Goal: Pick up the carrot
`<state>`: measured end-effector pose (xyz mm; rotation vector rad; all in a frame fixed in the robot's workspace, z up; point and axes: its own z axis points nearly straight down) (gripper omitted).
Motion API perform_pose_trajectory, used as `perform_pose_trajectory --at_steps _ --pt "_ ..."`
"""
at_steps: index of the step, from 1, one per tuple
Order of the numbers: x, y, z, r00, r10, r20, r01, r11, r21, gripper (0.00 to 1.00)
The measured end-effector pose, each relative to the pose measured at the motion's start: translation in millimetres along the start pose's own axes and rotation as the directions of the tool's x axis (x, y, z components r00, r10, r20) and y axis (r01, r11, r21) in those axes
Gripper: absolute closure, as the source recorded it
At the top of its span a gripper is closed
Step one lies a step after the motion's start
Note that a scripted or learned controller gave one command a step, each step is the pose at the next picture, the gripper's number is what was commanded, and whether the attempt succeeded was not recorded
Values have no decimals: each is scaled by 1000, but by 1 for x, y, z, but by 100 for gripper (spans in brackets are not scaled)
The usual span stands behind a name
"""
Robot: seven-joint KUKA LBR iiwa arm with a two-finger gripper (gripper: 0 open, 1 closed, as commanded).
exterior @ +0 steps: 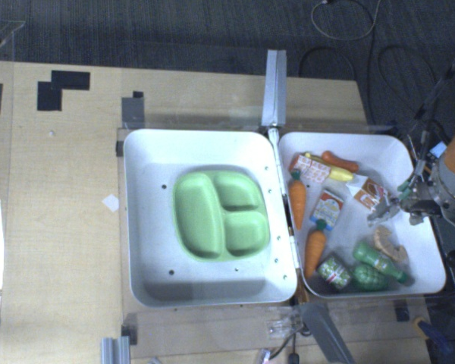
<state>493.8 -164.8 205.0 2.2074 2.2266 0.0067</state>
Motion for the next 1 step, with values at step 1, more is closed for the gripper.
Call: perform_pose_trajectory --at_steps 1 --pt "26 85 16 889 459 1 -459 889 4 0"
